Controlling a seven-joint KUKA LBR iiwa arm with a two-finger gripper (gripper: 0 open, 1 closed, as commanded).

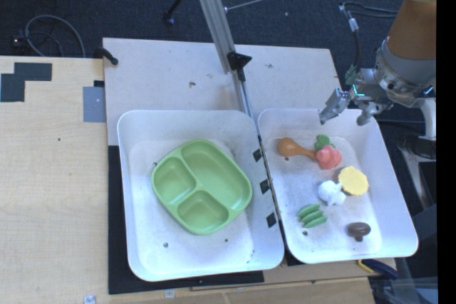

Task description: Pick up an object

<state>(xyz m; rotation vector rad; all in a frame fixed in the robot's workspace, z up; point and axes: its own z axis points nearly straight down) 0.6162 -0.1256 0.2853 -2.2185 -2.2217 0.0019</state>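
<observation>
Left white shallow bin [135,153]: light-green three-compartment plastic tray [201,186], tilted. Right white shallow bin [388,174], left to right: orange-brown wooden-looking spoon [293,148], green bean-pod toys [311,216], red strawberry-like toy [328,155] (green top), white lumpy toy [330,192], yellow round toy [353,181], brown mushroom-shaped piece [358,230]. Gripper [349,110] upper right over the bin's far rim, fingers spread, nothing between them.

The bench [214,75] is seen from a single fixed camera set high above it, tilted down at a slant. Both white bins, the left bin [135,153] and the right bin [388,174], are taken in whole from a middling distance, and the arm [413,32] is caught entering from the right edge.
</observation>
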